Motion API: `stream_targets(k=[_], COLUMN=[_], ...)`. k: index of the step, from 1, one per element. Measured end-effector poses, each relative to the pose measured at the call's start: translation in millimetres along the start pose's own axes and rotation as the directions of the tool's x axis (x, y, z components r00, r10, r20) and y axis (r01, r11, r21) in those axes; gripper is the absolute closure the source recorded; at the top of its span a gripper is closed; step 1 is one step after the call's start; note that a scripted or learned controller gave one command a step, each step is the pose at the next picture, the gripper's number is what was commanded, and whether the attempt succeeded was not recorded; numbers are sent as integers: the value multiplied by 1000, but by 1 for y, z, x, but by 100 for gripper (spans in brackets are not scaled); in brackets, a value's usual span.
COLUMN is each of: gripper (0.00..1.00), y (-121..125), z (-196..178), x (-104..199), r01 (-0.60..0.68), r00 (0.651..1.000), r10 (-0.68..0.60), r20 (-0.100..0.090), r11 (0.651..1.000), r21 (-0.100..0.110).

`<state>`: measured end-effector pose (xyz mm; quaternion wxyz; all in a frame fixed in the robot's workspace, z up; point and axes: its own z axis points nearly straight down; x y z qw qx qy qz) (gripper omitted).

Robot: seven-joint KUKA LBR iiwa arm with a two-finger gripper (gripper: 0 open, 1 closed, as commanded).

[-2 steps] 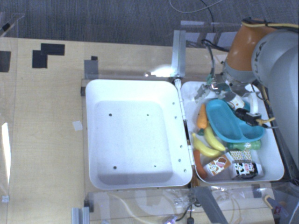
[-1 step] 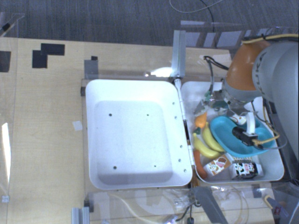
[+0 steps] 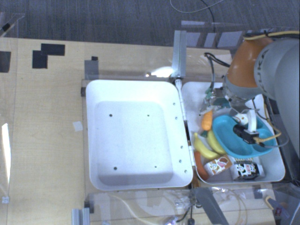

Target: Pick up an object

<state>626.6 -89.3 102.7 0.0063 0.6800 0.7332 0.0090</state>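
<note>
Gripper (image 3: 213,97) low over right bin (image 3: 190,97) by orange fruit (image 3: 206,121), finger state unreadable; centre squarely before closing, clear of blue bowl (image 3: 234,137)

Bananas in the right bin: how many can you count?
2. One banana lies along the right bin's left side; the other banana lies beside it, against the blue bowl. The arm covers part of that bin, so more could be hidden.

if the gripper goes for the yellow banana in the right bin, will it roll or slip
The banana looks curved and smooth, so it may slip or pivot. It lies wedged against the blue bowl, so rolling far seems unlikely.
</note>
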Motion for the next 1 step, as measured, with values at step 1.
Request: stream_targets(k=[1], gripper=[100], y=[12], z=[-84], x=[58], r01=[56], r00=[998], r10=[-56], r20=[3], r11=[998], r21=[15])
